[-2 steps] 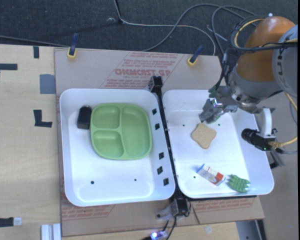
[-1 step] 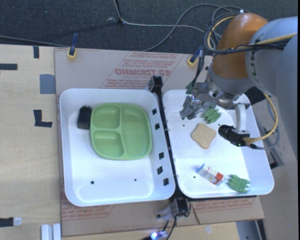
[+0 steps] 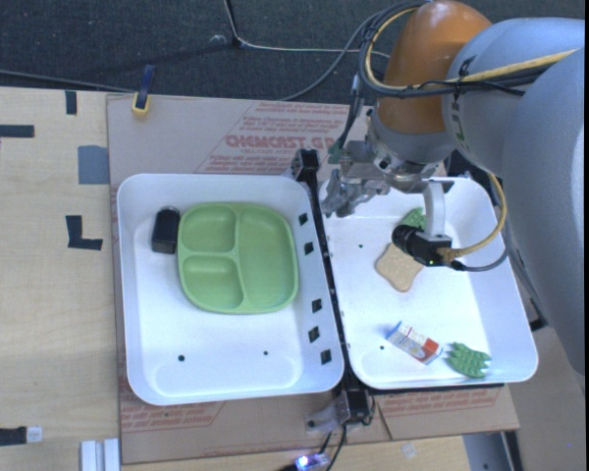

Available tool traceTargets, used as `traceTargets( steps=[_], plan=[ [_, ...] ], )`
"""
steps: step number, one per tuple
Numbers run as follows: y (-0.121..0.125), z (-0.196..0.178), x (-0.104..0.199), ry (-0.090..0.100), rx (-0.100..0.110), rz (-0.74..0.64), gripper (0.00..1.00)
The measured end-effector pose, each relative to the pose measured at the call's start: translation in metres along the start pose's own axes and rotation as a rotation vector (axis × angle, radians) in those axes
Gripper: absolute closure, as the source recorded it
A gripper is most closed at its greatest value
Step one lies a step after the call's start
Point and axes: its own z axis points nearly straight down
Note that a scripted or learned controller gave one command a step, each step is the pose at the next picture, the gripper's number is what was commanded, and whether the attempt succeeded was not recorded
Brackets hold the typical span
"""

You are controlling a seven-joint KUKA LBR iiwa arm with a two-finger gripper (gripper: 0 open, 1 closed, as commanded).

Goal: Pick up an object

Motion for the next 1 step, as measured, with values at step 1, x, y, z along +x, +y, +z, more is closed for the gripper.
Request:
traceTargets(
  steps=[1],
  plan=[
    [0.0171, 0.0120, 0.0581, 0.000, 0.002, -0.001, 1.00]
  ],
)
